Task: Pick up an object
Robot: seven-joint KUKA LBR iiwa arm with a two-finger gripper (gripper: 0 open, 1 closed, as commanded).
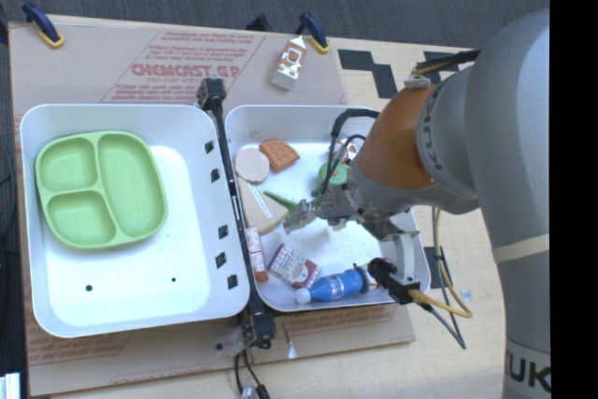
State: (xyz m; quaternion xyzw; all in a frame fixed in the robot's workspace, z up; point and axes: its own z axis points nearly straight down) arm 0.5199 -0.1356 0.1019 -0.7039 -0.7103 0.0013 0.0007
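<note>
My gripper (301, 216) hangs low over the middle of the right bin (308, 115), reaching in from the right. Just to its upper left lies a thin green pod-shaped piece (278, 198) beside a pale stick. Further back sit a round beige disc (251, 165) and a brown waffle-textured piece (277, 153). A red and white packet (291, 265) and a blue bottle (338, 285) lie along the bin's front wall. A green item (333, 173) peeks out behind the wrist. The arm hides the bin's right side.
The left bin (131, 294) holds a light green divided plate (100, 188). A small orange and white carton (291, 63) lies on the cardboard behind the bins. Blue and yellow clamps (314, 31) grip the board's back edge. Cables (448, 294) trail at the right.
</note>
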